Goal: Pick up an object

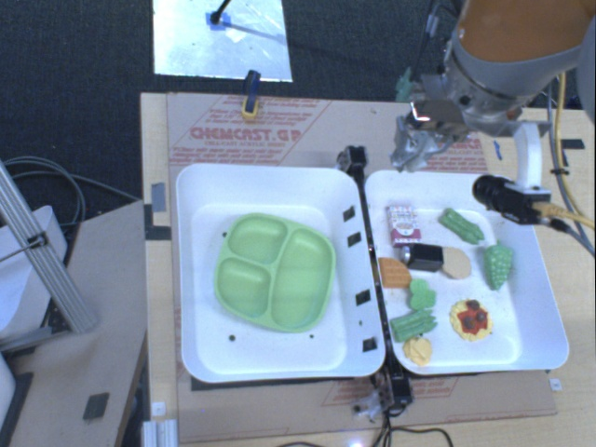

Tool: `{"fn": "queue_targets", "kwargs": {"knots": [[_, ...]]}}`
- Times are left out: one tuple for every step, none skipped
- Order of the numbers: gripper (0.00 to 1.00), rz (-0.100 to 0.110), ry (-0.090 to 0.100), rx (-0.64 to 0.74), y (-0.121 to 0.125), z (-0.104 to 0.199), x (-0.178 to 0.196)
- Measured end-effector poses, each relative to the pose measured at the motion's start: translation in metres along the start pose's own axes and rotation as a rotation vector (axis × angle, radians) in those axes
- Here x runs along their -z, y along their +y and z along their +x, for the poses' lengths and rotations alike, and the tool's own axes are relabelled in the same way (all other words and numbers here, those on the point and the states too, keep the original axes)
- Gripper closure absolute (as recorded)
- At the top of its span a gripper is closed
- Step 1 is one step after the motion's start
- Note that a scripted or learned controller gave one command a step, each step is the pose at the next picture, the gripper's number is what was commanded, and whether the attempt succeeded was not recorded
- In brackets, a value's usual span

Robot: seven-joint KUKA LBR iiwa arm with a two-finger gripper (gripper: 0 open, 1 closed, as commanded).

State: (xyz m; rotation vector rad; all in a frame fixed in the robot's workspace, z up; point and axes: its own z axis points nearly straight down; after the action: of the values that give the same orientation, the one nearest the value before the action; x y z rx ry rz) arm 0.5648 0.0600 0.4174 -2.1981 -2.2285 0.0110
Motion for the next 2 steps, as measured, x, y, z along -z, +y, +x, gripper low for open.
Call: {"fn": "queue_targets", "kwargs": {"knots": [[1.00, 0.003, -0.004, -0.014, -0.021, -0.015, -0.190], [1.00, -0.007, -0.001, -0.006, -0.042, 0.040, -0.237]]}}
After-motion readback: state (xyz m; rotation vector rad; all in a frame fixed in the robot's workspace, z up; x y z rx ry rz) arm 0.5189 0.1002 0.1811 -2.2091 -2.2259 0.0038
